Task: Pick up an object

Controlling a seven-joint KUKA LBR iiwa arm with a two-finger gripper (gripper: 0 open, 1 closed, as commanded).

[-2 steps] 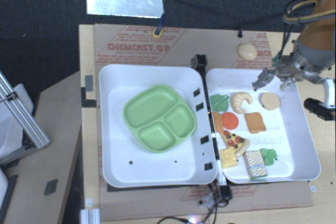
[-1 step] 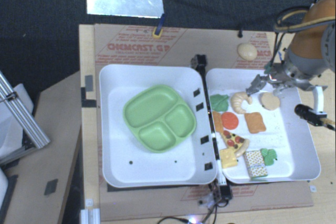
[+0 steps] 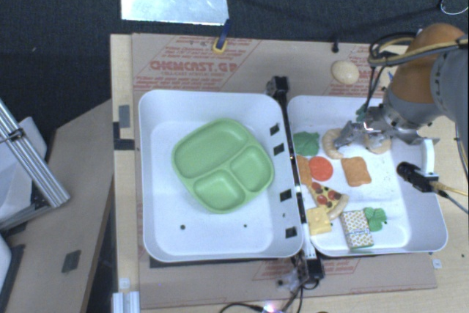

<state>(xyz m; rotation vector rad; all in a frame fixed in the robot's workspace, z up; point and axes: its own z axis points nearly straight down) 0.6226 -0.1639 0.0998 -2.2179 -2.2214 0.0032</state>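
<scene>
Hovering low over right bin (image 3: 421,231), far side; gripper (image 3: 357,130) sits just over tan ring-shaped toy food (image 3: 338,144). Can't tell grip state, tip blurred. Nothing lifted yet by the look; pick not done. Ring: pale, doughnut-like, flat on bin floor, beside green piece (image 3: 305,143) and red disc (image 3: 321,168).

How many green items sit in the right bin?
2, not counting the green tray in the left bin. A green leafy piece lies near the right bin's upper left corner; another green piece lies near its front edge. More may hide under the arm.
</scene>
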